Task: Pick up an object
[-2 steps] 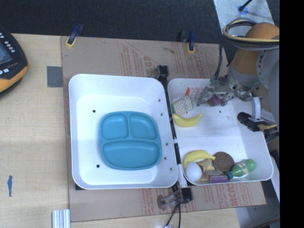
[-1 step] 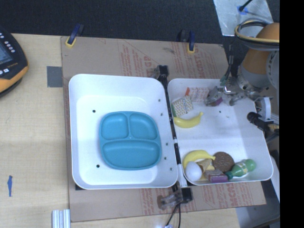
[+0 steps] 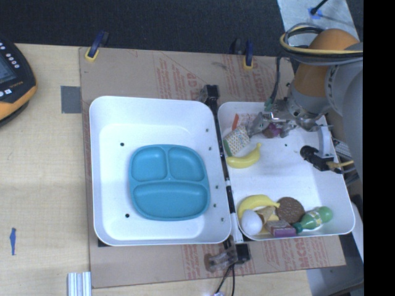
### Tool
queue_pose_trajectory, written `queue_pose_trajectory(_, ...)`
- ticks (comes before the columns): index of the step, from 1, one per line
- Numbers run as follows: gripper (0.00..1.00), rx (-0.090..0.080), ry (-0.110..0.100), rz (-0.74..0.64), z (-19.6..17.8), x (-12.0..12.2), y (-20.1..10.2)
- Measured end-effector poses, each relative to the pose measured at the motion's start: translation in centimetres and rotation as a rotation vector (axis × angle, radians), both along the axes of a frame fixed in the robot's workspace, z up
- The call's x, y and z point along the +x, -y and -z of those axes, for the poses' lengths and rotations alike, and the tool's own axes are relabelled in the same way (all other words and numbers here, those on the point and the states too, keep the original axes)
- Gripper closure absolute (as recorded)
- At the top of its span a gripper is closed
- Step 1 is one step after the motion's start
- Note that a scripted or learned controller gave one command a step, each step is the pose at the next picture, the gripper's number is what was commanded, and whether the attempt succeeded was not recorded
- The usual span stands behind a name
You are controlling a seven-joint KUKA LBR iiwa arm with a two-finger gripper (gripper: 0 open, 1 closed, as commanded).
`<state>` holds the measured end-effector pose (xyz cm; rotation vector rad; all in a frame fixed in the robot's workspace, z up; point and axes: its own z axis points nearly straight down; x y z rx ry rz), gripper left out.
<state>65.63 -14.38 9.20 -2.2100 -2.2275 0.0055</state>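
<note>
The gripper [image 3: 262, 125] hangs at the right bin's [image 3: 345, 193] far edge, just beside a small checkered object [image 3: 236, 142] and a banana [image 3: 244, 158]; whether it grips anything, I cannot tell. More toys cluster in the bin's near-left corner.

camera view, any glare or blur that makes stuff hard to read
In the camera view, light is even and soft; the blue divided plate casts only a faint shadow in the left bin. The pile at the right bin front is small and mushy: white egg bleached, items beside it hard to separate. The gripper is blurry against the clutter.
</note>
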Motion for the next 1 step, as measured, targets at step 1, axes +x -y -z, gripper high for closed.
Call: queue_pose_trajectory(1,1.00,-0.001,-0.002,0.000,-1.08,-0.01,0.27)
